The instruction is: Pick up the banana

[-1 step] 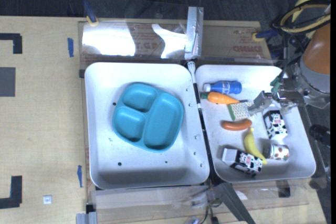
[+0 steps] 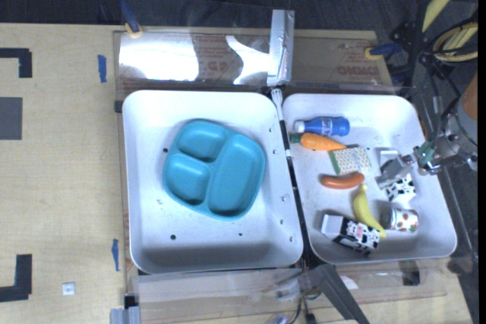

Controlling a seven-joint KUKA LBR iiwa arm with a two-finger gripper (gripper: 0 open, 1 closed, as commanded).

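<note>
The yellow banana [image 2: 366, 210] lies in the right bin [image 2: 357, 106], in its lower middle, running from upper left to lower right. Its lower tip touches a black-and-white cow-patterned box [image 2: 349, 231]. My gripper [image 2: 416, 159] hangs over the bin's right edge, up and to the right of the banana and apart from it. Part of the arm, with its orange band [image 2: 474, 99], shows at the right border.
Around the banana lie a sausage [image 2: 341, 180], a carrot [image 2: 323, 141], a blue bottle [image 2: 325, 126], a green speckled block [image 2: 350, 159], a cow-patterned piece [image 2: 401, 188] and a small cup [image 2: 405, 220]. The left bin [image 2: 144, 117] holds a blue divided plate [image 2: 215, 168].
</note>
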